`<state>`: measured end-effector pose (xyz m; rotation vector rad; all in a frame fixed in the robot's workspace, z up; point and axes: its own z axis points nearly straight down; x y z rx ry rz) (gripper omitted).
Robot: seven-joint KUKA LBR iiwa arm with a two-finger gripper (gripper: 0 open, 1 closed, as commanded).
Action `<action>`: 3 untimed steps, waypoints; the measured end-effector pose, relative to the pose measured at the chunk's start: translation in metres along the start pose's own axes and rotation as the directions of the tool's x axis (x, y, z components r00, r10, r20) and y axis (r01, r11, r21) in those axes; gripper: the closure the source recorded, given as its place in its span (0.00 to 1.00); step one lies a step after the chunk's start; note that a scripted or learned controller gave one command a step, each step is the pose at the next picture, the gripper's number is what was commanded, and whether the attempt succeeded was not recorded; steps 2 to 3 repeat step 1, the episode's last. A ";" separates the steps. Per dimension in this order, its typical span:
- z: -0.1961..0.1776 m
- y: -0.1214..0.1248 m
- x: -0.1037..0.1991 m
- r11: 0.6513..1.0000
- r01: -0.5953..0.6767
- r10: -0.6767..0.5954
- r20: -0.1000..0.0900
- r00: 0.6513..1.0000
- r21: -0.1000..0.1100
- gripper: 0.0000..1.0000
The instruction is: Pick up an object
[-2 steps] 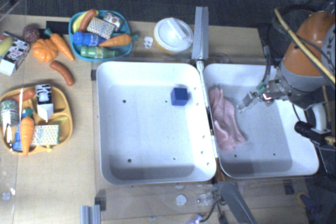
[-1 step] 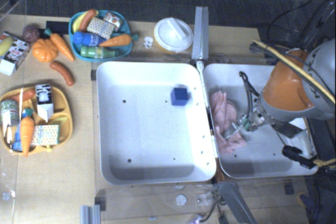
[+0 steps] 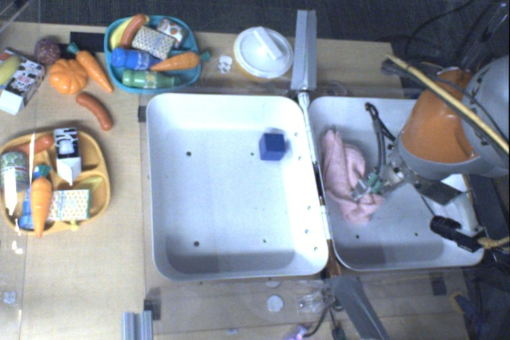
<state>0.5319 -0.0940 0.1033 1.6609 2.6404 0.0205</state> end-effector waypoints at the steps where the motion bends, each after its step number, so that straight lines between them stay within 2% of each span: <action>1: -0.079 0.085 -0.005 0.997 -0.073 0.073 -0.008 0.997 0.021 1.00; 3: -0.079 0.085 -0.005 0.997 -0.073 0.073 -0.008 0.997 0.021 1.00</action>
